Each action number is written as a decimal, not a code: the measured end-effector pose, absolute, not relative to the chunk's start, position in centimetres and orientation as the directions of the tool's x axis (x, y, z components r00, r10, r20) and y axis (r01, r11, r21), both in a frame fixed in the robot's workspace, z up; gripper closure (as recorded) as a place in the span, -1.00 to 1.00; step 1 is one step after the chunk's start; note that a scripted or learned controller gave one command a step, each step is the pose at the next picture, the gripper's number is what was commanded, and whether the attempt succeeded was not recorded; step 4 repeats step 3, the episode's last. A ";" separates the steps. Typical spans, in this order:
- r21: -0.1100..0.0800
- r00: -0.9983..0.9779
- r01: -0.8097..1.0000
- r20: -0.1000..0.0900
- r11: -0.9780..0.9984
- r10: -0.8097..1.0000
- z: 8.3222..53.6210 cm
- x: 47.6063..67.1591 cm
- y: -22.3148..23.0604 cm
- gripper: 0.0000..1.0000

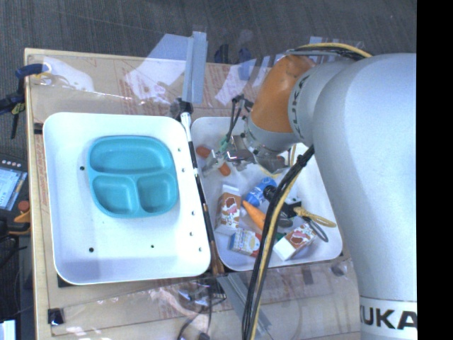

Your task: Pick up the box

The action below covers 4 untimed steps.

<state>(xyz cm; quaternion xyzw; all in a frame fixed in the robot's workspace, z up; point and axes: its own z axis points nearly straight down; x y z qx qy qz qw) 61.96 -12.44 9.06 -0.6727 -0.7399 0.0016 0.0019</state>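
The right bin (207, 129) holds a jumble of small items. A brown and white box (228, 211) lies near its left wall, and a pale box (244, 241) sits just below it. A red and white box (302, 235) rests at the bin's lower right beside a white block (283, 248). My gripper (228, 156) hangs low over the upper left part of this bin, above and apart from the brown box. The arm's orange band (279, 105) and grey body hide much of the bin's right side.
The left bin (64, 246) holds a blue divided tray (133, 173). An orange carrot-like piece (253, 214), a blue item (262, 190), a yellow item (311, 217) and two small orange bits (204, 151) lie in the right bin. A black and yellow cable (272, 218) crosses it.
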 end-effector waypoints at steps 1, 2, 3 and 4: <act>-0.004 -0.083 0.997 0.001 0.083 0.997 9.1 65.6 -12.0 -1.00; -0.004 -0.141 0.990 0.002 0.141 0.990 9.1 62.2 -11.7 -1.00; -0.001 -0.134 0.991 -0.002 0.134 0.991 9.2 65.7 -11.4 -1.00; -0.001 -0.134 0.991 -0.002 0.134 0.991 9.2 65.7 -11.4 -1.00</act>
